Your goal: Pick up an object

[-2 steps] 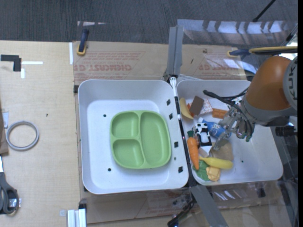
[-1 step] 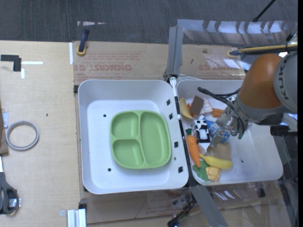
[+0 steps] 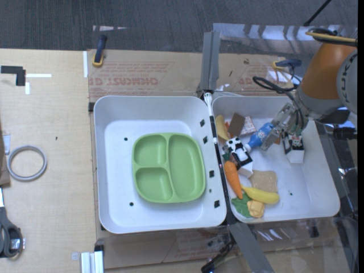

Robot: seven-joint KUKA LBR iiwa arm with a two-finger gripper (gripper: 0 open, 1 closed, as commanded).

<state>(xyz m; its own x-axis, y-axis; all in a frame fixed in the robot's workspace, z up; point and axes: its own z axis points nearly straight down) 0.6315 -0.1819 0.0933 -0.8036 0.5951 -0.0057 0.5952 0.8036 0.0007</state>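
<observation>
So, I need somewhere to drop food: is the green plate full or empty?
Empty: all three compartments of the green plate show bare green.

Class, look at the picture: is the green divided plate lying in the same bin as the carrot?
No, the green divided plate lies in the left bin, the carrot in the right bin.

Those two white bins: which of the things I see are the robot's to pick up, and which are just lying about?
For the job:
grey and orange robot arm's gripper
blue plastic bottle
orange toy carrot
yellow toy banana
tan bread slice

Lying about:
green three-compartment plastic plate, alone in the left white bin
grey tape ring
yellow-handled clamp
</observation>
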